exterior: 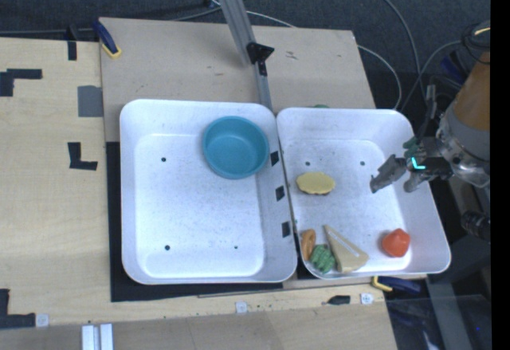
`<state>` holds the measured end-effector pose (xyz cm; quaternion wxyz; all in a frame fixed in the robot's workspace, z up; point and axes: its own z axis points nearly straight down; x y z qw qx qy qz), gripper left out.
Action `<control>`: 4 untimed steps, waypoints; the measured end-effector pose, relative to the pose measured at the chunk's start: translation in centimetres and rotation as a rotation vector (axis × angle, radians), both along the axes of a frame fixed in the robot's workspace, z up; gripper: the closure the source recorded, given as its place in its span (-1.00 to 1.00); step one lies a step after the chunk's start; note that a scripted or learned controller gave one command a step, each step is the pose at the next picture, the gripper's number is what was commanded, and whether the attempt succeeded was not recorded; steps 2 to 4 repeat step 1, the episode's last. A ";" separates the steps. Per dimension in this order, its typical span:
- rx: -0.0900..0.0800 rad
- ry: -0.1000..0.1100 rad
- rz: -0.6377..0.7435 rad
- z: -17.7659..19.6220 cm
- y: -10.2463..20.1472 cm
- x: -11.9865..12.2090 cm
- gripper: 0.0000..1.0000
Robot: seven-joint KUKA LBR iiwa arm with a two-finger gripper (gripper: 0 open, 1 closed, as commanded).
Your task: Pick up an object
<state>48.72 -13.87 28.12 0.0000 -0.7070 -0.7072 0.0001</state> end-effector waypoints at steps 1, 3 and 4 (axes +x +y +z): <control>0.000 0.000 0.000 0.0 0.0 0.0 -1.00; 0.000 0.000 0.000 0.0 0.0 0.0 -1.00; 0.000 0.000 0.000 0.0 0.0 0.0 -1.00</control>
